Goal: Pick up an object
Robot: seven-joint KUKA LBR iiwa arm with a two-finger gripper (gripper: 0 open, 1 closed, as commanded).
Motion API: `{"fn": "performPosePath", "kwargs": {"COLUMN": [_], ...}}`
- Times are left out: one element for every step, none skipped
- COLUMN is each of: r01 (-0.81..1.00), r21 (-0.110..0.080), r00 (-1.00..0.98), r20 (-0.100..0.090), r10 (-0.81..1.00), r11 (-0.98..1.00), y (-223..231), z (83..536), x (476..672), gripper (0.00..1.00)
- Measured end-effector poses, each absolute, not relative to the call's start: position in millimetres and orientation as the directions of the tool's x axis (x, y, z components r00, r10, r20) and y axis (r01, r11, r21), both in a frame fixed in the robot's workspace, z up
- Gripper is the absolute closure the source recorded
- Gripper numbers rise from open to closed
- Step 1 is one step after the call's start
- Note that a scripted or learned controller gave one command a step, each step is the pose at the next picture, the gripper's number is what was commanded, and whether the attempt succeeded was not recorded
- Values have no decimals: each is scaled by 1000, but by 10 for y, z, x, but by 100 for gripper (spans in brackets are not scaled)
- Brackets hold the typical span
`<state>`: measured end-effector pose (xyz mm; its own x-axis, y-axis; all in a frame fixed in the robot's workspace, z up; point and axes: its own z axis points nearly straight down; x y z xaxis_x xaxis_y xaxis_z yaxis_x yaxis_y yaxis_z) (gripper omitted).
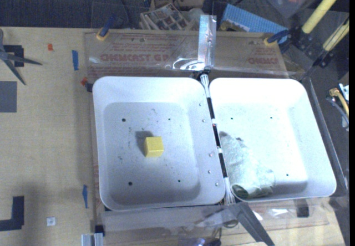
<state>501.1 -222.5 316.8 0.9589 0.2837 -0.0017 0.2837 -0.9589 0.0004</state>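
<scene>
Camera view shows yellow cube (154, 146) in left bin (111, 91), blurry pale roll (247, 172) in right bin (288, 93); gripper's state I cannot tell.

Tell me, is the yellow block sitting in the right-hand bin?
No, the yellow block lies in the left bin, while the right bin holds a rolled grey cloth.

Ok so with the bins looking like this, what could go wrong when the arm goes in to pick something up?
The yellow block is small and sits alone on the left bin's flat floor, so a slightly off descent could close on nothing or knock it aside. The rolled grey cloth lies in the right bin against the divider and near wall; fingers may strike the rim there, or pinch only a fold that slips out.
</scene>
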Motion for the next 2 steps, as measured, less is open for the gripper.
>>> {"fn": "performPosePath", "kwargs": {"r01": [495, 566], "r21": [-3, -3], "r00": [869, 824], "r20": [-2, -1], "r10": [495, 566], "r11": [-869, -824], "y": [-2207, -2141], "z": [3063, 2603], "x": [4988, 4979], "gripper": [100, 100]}}
